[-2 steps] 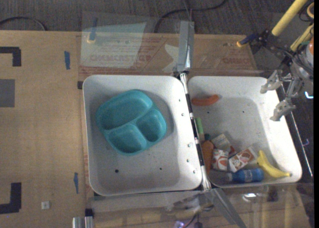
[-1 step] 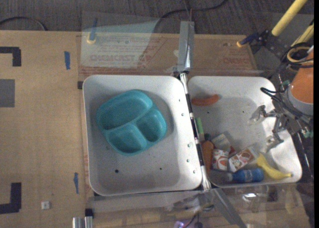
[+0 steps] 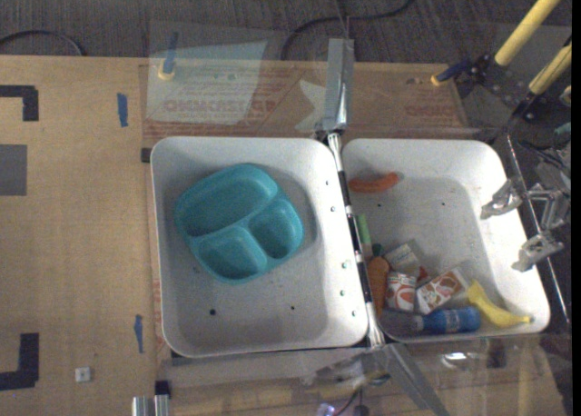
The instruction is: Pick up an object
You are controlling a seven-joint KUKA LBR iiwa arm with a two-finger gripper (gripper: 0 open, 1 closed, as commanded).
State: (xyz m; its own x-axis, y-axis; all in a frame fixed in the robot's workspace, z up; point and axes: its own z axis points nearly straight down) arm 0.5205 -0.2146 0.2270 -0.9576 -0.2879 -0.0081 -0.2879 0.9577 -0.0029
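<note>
My tool (image 3: 525, 223) hangs at the right bin's (image 3: 472, 164) right rim; I cannot tell its state. A yellow banana (image 3: 495, 308) lies in the near right corner beside a blue bottle (image 3: 451, 320).

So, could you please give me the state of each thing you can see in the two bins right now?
Teal divided plate: lying flat in the left bin, tilted askew, nothing in it.
Orange sausage: lying alone near the right bin's back wall.
Carrot: lying along the divider.
Blue bottle: on its side.
Banana: lying in the front corner.
</note>
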